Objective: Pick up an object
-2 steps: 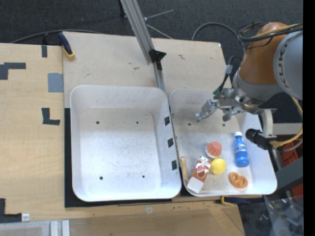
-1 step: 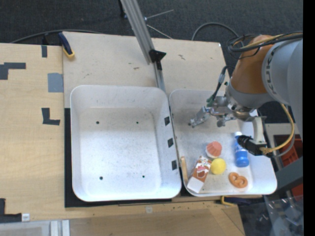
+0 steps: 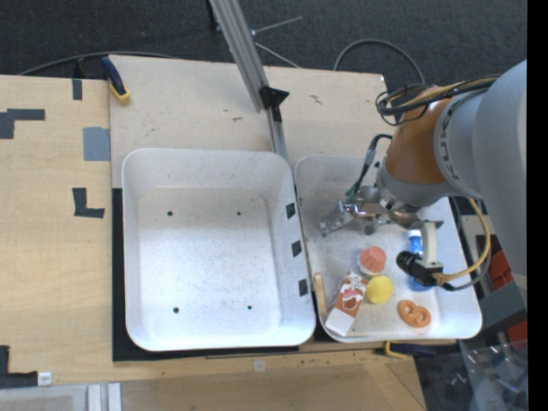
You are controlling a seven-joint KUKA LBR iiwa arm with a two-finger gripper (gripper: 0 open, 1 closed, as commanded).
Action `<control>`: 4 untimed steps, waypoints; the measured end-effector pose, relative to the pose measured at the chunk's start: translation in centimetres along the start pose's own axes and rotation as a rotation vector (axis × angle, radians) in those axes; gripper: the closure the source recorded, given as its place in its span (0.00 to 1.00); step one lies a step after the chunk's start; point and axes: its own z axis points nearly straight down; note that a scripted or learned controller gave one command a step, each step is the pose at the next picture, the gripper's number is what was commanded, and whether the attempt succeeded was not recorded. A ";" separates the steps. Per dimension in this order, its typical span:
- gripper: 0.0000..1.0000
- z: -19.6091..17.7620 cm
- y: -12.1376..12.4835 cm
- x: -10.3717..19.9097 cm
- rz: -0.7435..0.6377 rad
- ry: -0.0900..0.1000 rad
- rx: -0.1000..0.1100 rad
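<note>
My gripper hangs low over the upper middle of the right bin, above bare bin floor. The objects lie in that bin's lower half. A round salmon-pink piece sits just below and right of the gripper. Further down are a yellow ball-like fruit, a red and white carton lying on its side and an orange pretzel. A small blue and white item lies under the wrist at the right. I see nothing held in the gripper.
The left bin lies beside the right one, with a shared wall between them. A thin wooden stick leans along the right bin's left wall. A metal pole slants down to the bins' back edge. A black cable part hangs off the wrist.
</note>
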 end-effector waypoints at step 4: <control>1.00 -12.9 0.6 -0.4 0.000 0.000 -0.008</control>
